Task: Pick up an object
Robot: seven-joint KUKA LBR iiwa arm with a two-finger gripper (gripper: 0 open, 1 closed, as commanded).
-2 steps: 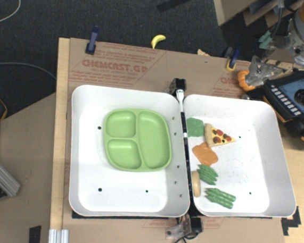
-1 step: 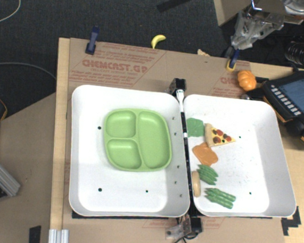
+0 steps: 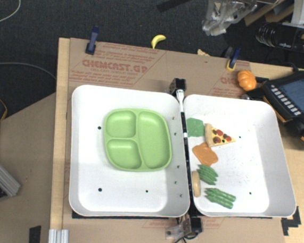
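So: silvery two-finger gripper [image 3: 219, 19] high at 12 o'clock — finger state unreadable. Best target — flat orange plastic wedge [image 3: 205, 154], clear top; descend centred, avoid neighbouring pizza-slice toy [image 3: 218, 136].

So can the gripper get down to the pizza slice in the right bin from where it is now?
Probably yes: the pizza slice lies flat with open space above it, and the gripper hangs beyond the bench; nothing stands between them.

Toy food lay loose in the right bin [image 3: 255, 155].
A pizza slice [image 3: 218, 136], green square [image 3: 195, 127] and orange piece [image 3: 205, 154] clustered by its left wall; below them lay green pods [image 3: 208, 174], beans [image 3: 219, 197] and a tan stick [image 3: 197, 183].
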